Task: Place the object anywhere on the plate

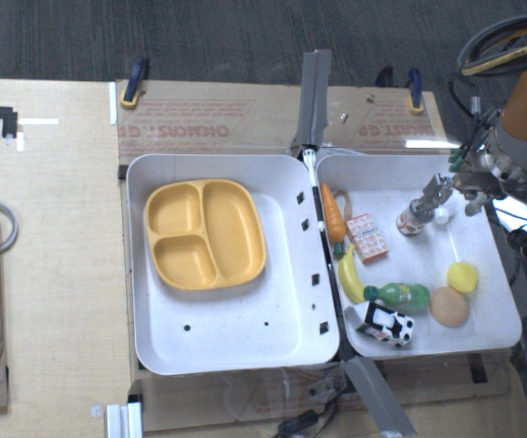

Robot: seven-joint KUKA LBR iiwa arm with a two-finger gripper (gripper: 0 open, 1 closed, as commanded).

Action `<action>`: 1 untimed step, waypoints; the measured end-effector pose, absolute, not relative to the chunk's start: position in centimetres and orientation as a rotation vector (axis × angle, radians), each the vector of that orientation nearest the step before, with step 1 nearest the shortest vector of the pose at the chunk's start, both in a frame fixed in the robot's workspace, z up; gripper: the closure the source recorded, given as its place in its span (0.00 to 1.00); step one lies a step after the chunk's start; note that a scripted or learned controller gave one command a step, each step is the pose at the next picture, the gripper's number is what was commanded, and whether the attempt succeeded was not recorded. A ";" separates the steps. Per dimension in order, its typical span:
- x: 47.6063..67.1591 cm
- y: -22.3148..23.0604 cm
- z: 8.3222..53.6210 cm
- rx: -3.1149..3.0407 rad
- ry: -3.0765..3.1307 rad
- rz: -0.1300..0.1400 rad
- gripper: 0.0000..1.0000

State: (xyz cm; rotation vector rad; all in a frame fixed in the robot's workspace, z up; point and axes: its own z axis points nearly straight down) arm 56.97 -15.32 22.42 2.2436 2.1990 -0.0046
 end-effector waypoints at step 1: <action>58.9 -14.0 27.3 2.195 2.246 -0.003 0.00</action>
